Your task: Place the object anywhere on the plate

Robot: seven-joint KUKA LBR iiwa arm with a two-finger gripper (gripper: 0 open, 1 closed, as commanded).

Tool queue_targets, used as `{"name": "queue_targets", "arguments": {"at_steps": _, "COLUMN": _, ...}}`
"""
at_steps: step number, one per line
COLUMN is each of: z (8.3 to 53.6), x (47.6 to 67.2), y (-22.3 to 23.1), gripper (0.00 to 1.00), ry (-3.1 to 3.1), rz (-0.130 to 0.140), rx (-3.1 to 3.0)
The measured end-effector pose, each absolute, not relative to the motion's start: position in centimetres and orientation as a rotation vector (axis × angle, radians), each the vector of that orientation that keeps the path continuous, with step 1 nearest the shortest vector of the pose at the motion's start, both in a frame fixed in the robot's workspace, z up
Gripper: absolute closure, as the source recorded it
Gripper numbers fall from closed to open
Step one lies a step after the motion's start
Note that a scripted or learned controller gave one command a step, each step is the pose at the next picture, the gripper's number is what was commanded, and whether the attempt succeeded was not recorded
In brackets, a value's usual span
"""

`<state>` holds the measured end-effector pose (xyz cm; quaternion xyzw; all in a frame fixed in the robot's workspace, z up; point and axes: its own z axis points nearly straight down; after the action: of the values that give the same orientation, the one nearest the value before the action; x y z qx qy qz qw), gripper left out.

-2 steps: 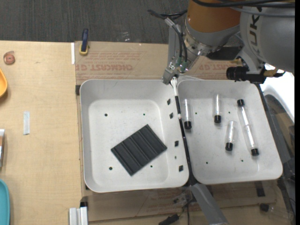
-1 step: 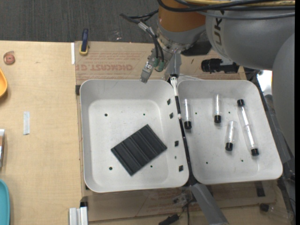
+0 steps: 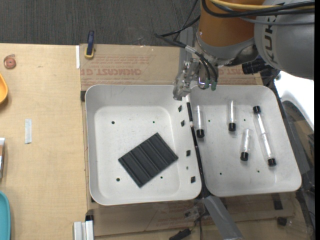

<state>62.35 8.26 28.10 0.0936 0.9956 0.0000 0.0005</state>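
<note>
Gripper [image 3: 186, 86] hung at upper centre over the bins' shared rear rim, its state impossible to tell. Ribbed black plate [image 3: 148, 159] lay tilted in the left bin [image 3: 100, 184]; four clear tubes [image 3: 245, 145] rested in the right bin [image 3: 280, 179].

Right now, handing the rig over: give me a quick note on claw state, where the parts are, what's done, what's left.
Claw: raised over the far rims where the two bins meet; nothing seen in it, open or shut not readable from this angle.
Plate: the dark ribbed plate lies flat in the left bin, turned diagonally.
Objects: four clear tubes with black caps lie in the right bin, one near the divider, three further right.
Done: nothing is on the plate.
Left: pick one tube, carry it over, set it on the plate.
</note>
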Motion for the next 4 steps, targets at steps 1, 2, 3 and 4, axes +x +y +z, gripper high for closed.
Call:
{"name": "queue_targets", "arguments": {"at_steps": 1, "z": 27.8, "x": 61.1, "y": 4.1, "gripper": 1.00, "ry": 3.139, "rz": 0.001, "rx": -0.051}}
{"name": "queue_targets", "arguments": {"at_steps": 2, "z": 26.5, "x": 55.9, "y": 4.9, "gripper": 1.00, "ry": 3.110, "rz": 0.002, "rx": -0.437}}
{"name": "queue_targets", "arguments": {"at_steps": 3, "z": 19.1, "x": 57.0, "y": 1.7, "gripper": 1.00, "ry": 3.061, "rz": 0.002, "rx": -0.700}}
{"name": "queue_targets", "arguments": {"at_steps": 4, "z": 23.7, "x": 54.8, "y": 5.9, "gripper": 1.00, "ry": 3.012, "rz": 0.002, "rx": -0.878}}
